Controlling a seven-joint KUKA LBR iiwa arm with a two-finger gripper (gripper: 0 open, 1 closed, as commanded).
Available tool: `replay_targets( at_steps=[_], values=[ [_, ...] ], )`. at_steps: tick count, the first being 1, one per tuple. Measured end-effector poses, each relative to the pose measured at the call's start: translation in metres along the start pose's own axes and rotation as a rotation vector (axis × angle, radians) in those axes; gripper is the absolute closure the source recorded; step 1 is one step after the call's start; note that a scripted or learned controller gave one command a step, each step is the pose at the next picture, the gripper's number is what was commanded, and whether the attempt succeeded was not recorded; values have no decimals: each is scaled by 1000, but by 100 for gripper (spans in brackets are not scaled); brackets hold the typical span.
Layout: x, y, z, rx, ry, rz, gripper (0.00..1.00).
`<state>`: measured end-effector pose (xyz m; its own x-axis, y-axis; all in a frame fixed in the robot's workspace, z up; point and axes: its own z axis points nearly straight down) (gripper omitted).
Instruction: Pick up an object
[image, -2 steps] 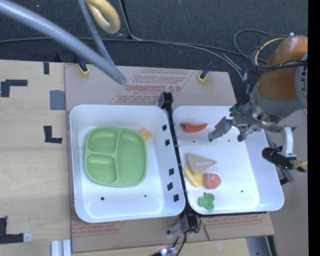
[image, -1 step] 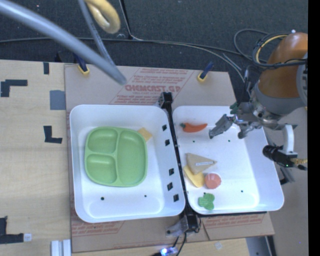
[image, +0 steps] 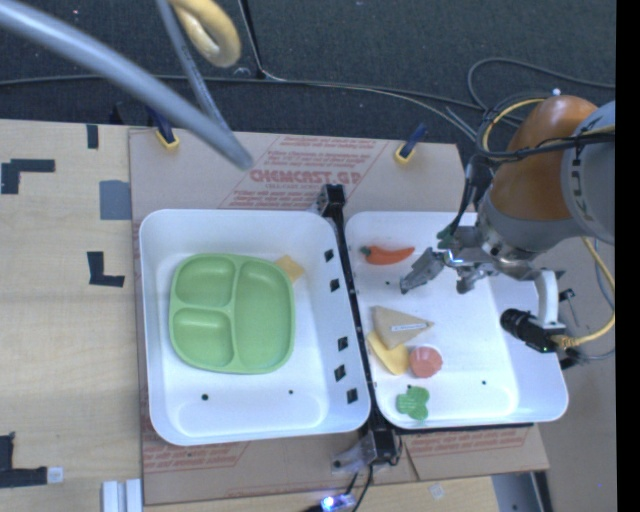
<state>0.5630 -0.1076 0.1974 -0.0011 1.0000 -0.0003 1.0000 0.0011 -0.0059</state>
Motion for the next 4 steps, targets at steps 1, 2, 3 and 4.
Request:
replay_targets(
  at_steps=[1, 2, 3, 4],
  values=[
    [2, -2, 64, 1, 1, 1, 0],
    [2, -1, 115, -5, -1, -1, 0],
    [2, -1, 102, -8, -2, -1, 100],
    [13, -1, 49, -8, 1, -1, 100]
  ],
)
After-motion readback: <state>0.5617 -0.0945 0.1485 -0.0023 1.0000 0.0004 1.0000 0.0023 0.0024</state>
